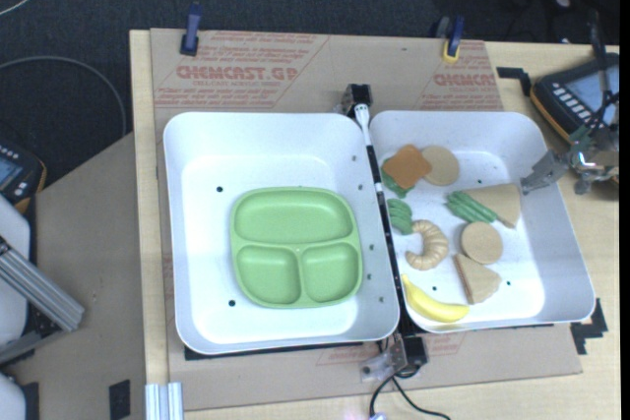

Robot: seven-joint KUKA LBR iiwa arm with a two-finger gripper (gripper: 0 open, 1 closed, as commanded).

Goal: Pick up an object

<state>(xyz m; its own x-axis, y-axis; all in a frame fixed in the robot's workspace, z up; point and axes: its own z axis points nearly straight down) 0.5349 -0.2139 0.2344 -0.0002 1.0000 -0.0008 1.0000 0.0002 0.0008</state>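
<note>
The right bin (551, 261) holds several toy foods: an orange-brown piece (406, 167), a tan round biscuit (441, 165), a green pod (473, 207) lying against a tan wedge (503, 203), a small green item (399, 213), a croissant (427, 245), a tan disc (481, 242), a bread wedge (477, 282) and a banana (433, 304). My gripper (547, 172) sits low over the right bin's far right rim, apart from all the foods and closest to the tan wedge. Nothing shows in its grasp.
The left bin (192, 211) carries a green divided plate (294, 247). A black ridge (372, 174) runs between the two bins. Clamps (452, 38) hold the brown board at the back. A device with a screen (576, 98) sits at the far right.
</note>
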